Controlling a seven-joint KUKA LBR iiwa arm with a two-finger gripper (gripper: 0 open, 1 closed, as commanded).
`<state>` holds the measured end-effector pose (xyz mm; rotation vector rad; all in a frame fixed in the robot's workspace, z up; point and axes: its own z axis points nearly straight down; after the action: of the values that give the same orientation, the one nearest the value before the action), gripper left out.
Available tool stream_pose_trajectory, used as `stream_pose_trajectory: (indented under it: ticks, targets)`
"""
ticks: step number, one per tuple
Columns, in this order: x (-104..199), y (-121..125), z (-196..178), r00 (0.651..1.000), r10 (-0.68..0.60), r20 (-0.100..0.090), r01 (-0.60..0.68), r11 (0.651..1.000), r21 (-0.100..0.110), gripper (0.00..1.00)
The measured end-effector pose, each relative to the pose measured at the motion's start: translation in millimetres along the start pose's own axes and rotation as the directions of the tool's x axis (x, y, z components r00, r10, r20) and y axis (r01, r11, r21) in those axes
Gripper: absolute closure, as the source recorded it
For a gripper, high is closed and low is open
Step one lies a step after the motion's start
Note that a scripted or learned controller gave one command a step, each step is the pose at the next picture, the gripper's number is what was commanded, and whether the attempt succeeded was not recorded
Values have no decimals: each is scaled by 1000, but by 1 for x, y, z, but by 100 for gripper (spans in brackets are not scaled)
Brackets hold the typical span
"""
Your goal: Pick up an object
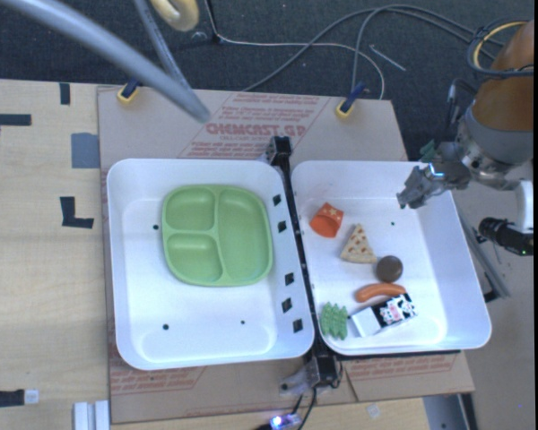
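Camera view, read from left to right: the green divided plate [218, 236] sits in the left bin [125, 267]; the right bin [457, 280] holds the small items, an orange piece [326, 220], a cheese wedge [358, 245], a brown disc [389, 268], a sausage [379, 291], a green sprig [334, 320] and a cow-print carton [384, 315]. The gripper [413, 190] hovers over that bin's upper right part, carrying nothing, and whether it is parted I cannot tell. From it the cheese wedge, the nearest item, lies at about eight o'clock, the cluster running on toward seven.

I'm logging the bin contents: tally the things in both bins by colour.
Green: 2, the plate and leafy piece
Orange: 2, the cup and sausage
Tan: 1, the cheese wedge
Brown: 1, the round piece
Black and white: 1, the carton
Total: 7
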<state>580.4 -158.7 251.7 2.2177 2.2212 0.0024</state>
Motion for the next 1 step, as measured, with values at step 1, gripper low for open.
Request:
stream_pose_trajectory:
  ticks: [1]
  targets:
    - [47, 12, -4, 1000, -4, -2, 4, 1000, 3, 100]
